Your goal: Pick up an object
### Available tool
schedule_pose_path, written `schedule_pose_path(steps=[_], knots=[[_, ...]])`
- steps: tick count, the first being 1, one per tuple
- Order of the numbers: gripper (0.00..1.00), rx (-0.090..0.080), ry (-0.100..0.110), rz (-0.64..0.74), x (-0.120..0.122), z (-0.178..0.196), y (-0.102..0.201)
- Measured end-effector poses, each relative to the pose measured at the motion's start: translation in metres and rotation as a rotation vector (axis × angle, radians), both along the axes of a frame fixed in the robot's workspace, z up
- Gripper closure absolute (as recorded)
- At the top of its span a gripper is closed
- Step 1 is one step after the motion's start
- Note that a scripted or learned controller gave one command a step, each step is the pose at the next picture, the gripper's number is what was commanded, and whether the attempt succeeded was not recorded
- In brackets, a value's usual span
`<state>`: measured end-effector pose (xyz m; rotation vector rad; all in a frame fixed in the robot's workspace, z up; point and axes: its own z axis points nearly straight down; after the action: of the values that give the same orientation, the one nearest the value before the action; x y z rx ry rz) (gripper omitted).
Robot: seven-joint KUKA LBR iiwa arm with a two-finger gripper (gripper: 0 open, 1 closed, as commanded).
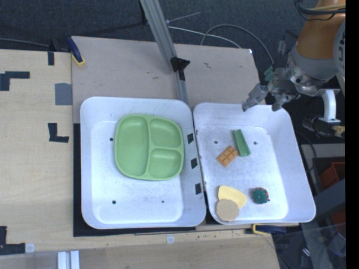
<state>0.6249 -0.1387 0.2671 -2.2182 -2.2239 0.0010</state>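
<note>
Toys in right-hand bin [291, 150], none chosen yet: green stick [241, 142] and orange waffle piece [227, 156] near the middle, yellow wedge [233, 195] touching tan disc [227, 209] toward the near edge, small teal ball [259, 195] beside them. Likely light, stiff plastic and somewhat slippery; green stick probably easiest, pinched across its narrow width. Gripper [262, 98] hovering over the bin's far rim, fingers spread apart, holding nothing, touching nothing visible.
</note>
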Motion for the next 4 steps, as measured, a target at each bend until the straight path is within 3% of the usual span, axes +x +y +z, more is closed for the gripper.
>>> schedule_pose_path(steps=[1, 2, 4], knots=[[0.00, 0.000, 0.000, 0.000, 0.000, 0.000, 0.000], [0.00, 0.000, 0.007, -0.002, 0.000, -0.063, -0.005], [0.00, -0.001, 0.005, 0.000, 0.000, -0.153, -0.008]])
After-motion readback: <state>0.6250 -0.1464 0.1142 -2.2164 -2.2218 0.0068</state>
